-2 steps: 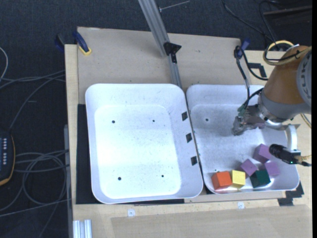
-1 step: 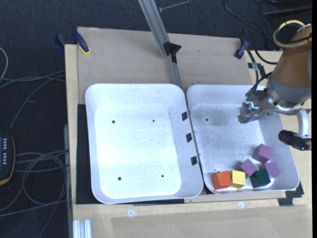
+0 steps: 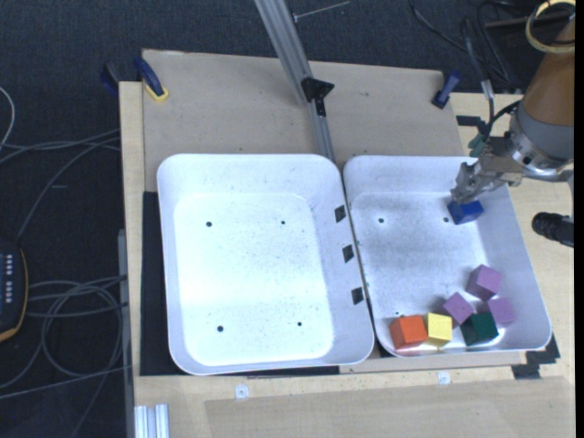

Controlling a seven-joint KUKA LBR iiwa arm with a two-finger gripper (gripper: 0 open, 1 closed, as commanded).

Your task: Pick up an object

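My gripper point(image 3: 469, 195) hangs over the far right part of the right bin point(image 3: 401, 245), under the grey arm with its orange band point(image 3: 554, 99). A blue block point(image 3: 466, 212) shows directly beneath the gripper's tip, touching or nearly touching it; I cannot tell whether it rests on the bin floor or is lifted. In the bin's near right corner lie an orange block point(image 3: 410, 330), a yellow block point(image 3: 440, 327), a dark green block point(image 3: 478, 329) and three purple blocks point(image 3: 484, 281).
The left bin point(image 3: 246, 263) lies beside the right one, with black clips point(image 3: 348, 254) along the shared rim. A grey metal pole point(image 3: 287, 39) slants over the bench's far side. Blue clamps point(image 3: 151, 78) sit at the far corners. Cables lie on the floor to the left.
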